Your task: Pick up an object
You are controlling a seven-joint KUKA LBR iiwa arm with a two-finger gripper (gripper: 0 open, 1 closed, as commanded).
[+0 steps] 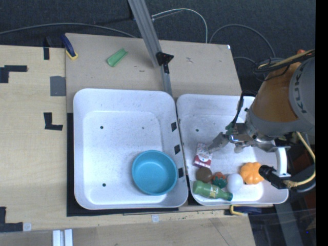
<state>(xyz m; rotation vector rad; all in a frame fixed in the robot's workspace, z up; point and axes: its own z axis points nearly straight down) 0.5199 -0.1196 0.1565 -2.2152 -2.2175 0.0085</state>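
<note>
- While the arm leans in over the right bin (205, 106), its gripper (219, 140) points down toward the bin floor, and I cannot tell whether the jaws are released or clenched; nothing is seen between them.
- Just below the jaws lies a small red-and-white packet (203, 157), the nearest thing to them, apart from them by a small gap.
- Farther below the jaws, crowded against the bin's near wall, sit a brown lump (204, 174), a green bottle (211, 190) lying on its side, a white ball (234, 181) and an orange toy (250, 172). They probably gather there because the shallow floor lets loose things slide into that corner.
- Any of these could serve as the task's object; by my judgement the packet is the likeliest target, since it lies flat and a little clear of the heap.
- Well away from the jaws, across the dividing walls, a blue bowl (154, 171) rests in the left bin (102, 106).
- Nothing is lifted yet, so the pick looks not yet done.
</note>
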